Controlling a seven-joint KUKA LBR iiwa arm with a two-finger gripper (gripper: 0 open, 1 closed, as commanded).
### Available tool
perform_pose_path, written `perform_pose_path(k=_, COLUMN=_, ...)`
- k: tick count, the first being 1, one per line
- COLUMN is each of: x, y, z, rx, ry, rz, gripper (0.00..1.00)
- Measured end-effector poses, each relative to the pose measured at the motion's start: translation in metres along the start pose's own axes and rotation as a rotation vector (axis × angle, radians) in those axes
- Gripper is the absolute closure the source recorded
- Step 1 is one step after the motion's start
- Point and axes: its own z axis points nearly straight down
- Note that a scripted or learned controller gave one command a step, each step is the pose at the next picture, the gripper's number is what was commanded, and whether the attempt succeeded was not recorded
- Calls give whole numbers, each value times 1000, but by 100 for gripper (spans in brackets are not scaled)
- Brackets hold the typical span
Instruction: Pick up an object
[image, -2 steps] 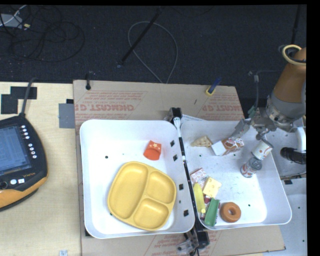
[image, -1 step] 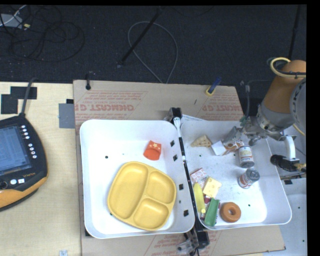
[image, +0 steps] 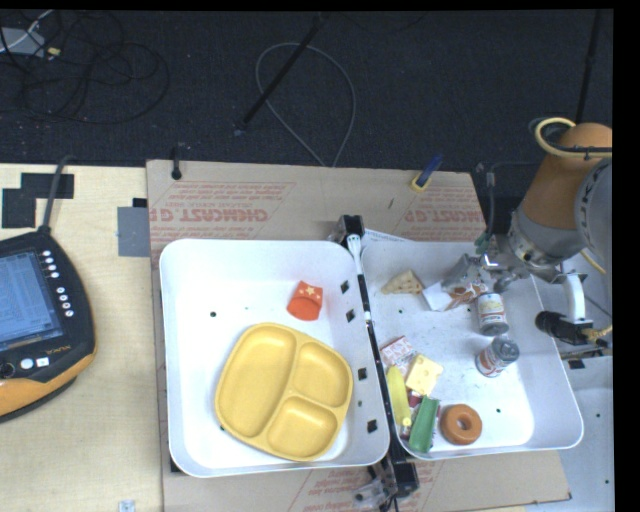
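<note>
arm (image: 590, 215): grey casing, right edge of frame
band (image: 560, 185): orange, broad
end effector (image: 487, 268): silvery metal, small parts
cable (image: 560, 128): yellow loop

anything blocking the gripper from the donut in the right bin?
Nothing sits over the donut. The gripper is at the bin's far side; two small cans lie between, so a low straight path would meet them.
</note>
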Motion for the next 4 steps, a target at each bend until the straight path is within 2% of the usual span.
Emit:
perform_pose_path(k=1, x=16, y=2, z=2, rx=-12, ry=-6, rz=2, gripper=0)
perform_pose_path(k=2, x=28, y=3, z=4, rx=-14, ry=-1, rz=0, gripper=0)
perform_pose_path(k=3, x=27, y=7, z=-14, rx=-23, ry=-5, rz=-2, gripper=100)
perform_pose_path(k=4, x=43, y=-5, z=-16, rx=-3, ry=-1, rz=2, gripper=100)
